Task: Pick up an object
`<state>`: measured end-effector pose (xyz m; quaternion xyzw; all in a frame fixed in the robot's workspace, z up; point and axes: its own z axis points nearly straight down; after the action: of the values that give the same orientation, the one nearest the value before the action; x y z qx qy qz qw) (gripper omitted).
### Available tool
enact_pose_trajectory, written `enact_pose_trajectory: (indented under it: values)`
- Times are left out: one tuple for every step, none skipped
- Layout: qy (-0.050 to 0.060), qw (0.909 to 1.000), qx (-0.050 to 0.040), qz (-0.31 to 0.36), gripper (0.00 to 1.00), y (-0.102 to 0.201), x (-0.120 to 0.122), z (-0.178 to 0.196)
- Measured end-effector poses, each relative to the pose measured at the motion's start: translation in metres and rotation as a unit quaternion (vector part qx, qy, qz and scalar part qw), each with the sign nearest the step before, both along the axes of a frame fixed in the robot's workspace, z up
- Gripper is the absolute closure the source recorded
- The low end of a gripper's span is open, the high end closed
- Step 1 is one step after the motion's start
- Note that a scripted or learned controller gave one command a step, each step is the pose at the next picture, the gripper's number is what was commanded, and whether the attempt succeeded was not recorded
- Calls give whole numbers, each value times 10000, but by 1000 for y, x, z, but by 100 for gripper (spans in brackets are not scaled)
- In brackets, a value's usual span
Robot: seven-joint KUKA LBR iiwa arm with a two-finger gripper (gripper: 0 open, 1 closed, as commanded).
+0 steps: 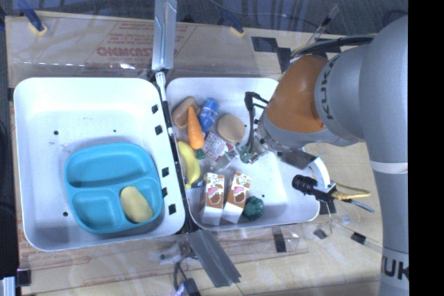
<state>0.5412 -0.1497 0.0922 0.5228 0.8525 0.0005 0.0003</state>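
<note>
objects crowd the right bin [295, 213]: a carrot [195, 133], a banana [188, 160] and two cartons [225, 196] toward its nine and six o'clock. the jaws [248, 152] hang near its centre; how they stand i cannot tell. the left bin [41, 100] holds a blue tray [104, 166] with a yellow potato [137, 204].

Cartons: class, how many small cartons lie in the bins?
2: left carton and right carton, touching at the right bin's front. The arm may hide others.
</note>
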Motion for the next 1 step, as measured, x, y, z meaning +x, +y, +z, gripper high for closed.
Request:
enact_pose_trajectory:
  values:
    - [0, 9980, -1, 633, 0, 24, 95, 7]
